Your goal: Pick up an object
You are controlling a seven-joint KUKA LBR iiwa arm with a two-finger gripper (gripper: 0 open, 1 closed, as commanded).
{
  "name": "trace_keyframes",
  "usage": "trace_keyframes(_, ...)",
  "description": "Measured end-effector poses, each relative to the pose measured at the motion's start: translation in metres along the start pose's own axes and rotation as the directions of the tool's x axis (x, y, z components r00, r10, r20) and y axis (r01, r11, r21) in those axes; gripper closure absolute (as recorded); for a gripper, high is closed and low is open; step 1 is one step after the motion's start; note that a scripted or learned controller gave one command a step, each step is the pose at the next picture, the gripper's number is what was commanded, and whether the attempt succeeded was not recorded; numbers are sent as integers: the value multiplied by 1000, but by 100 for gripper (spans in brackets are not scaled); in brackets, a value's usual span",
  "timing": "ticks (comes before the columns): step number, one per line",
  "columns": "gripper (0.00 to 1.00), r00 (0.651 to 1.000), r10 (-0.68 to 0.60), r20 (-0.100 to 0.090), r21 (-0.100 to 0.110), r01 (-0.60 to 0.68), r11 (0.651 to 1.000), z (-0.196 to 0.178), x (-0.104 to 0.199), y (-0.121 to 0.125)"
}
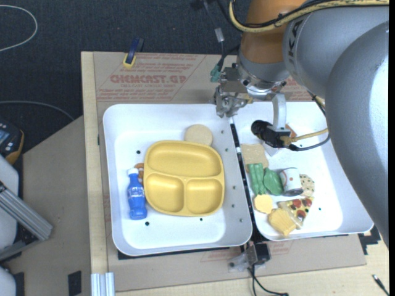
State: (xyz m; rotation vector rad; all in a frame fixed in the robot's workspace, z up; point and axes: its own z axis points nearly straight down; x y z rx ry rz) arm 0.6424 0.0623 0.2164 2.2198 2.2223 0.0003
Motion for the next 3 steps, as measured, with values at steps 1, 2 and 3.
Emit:
trace_keyframes(1,100,1000,0,1,-3,0,1000,0,2,2)
trace_keyframes(2,100,1000,3,0,4,-3,1000,-4,3,-12)
trace_keyframes(3,100,1000,0,0,-4,0,1000,-18,0,-3)
